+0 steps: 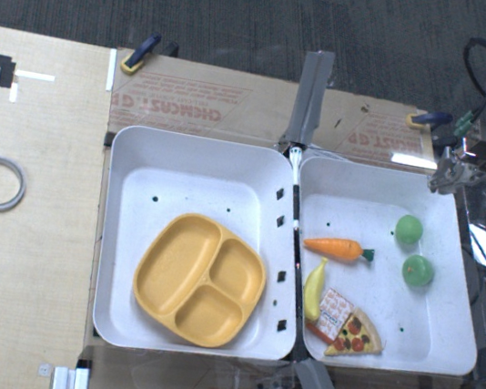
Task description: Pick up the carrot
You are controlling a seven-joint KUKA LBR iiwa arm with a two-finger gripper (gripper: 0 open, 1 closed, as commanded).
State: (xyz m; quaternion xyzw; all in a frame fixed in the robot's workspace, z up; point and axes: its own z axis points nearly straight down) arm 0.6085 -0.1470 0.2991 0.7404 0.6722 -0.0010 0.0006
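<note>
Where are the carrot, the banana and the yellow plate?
carrot point(334, 247), camera view, middle of its orange body.
banana point(313, 288), camera view, middle of its curve.
yellow plate point(163, 245), camera view, left rim.

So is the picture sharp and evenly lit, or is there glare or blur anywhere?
In the camera view the light is soft and even; the carrot and yellow plate look crisp with faint shadows. The right bin has a bright patch on its far right wall, and the gripper at top right looks dim and cluttered.
</note>
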